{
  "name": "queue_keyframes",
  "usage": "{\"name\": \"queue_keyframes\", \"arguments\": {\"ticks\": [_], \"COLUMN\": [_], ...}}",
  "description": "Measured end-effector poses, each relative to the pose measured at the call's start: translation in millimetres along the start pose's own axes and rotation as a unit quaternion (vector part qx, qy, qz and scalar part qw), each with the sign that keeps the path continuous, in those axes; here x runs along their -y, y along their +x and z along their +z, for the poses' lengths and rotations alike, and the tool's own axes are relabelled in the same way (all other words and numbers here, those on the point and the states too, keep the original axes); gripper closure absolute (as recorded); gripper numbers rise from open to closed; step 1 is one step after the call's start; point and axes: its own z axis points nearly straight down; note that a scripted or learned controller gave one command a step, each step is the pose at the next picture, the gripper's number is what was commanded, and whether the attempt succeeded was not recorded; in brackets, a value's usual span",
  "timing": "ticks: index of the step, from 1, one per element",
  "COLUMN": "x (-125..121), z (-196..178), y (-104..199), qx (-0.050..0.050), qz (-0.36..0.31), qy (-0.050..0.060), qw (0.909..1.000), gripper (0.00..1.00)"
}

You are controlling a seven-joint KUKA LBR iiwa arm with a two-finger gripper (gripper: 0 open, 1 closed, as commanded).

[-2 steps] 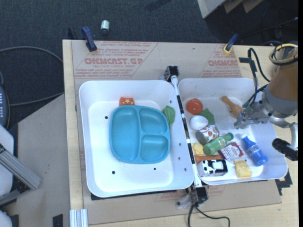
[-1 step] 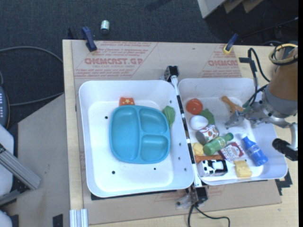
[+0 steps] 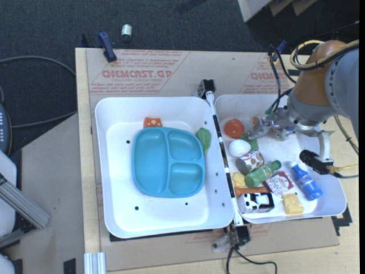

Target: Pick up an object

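Centrally, glossy compartmented turquoise tray (image 3: 169, 161)

Single fixed camera above bench (image 3: 171, 67), slanted downward, both bins in frame

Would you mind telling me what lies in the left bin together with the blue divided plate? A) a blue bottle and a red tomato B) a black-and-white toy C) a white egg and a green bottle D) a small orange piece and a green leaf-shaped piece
D: the small orange piece sits at the blue divided plate's far edge and the green leaf-shaped piece at its right edge, inside the left bin.
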Motion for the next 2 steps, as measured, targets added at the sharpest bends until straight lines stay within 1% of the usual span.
{"name": "queue_keyframes", "arguments": {"ticks": [1, 2], "x": [-48, -7], "z": [2, 1], "y": [43, 52], "qx": [0.004, 0.000], "qz": [0.003, 0.001], "qy": [0.004, 0.002], "qw": [1.0000, 1.0000], "gripper": [0.00, 0.00]}}
